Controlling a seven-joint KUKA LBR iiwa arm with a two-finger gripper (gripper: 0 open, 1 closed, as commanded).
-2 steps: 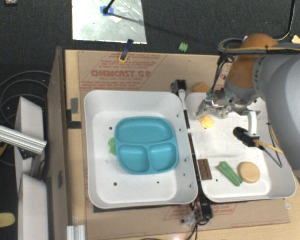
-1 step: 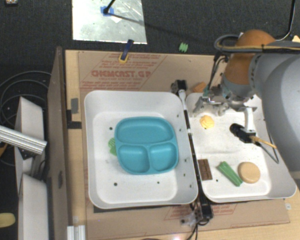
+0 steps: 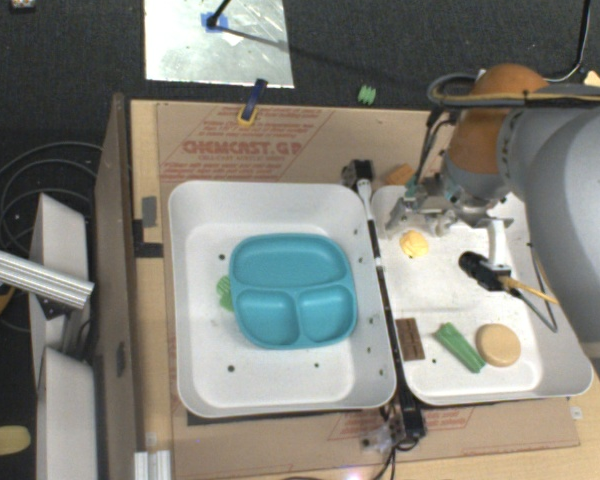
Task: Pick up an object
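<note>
My gripper hangs over the far left part of the right bin, reaching down from the grey arm with the orange band. A small yellow object lies on the bin floor just in front of the gripper, apart from it as far as I can tell. Nearer the front of the same bin lie a green stick and a tan round disc, side by side. A small brown block rests by the bin's left wall. An orange-tan item sits at the bin's far edge, partly hidden by the arm.
The left bin holds a blue compartment tray in its middle, with a green piece peeking out at the tray's left side. The arm covers the right bin's far right part.
</note>
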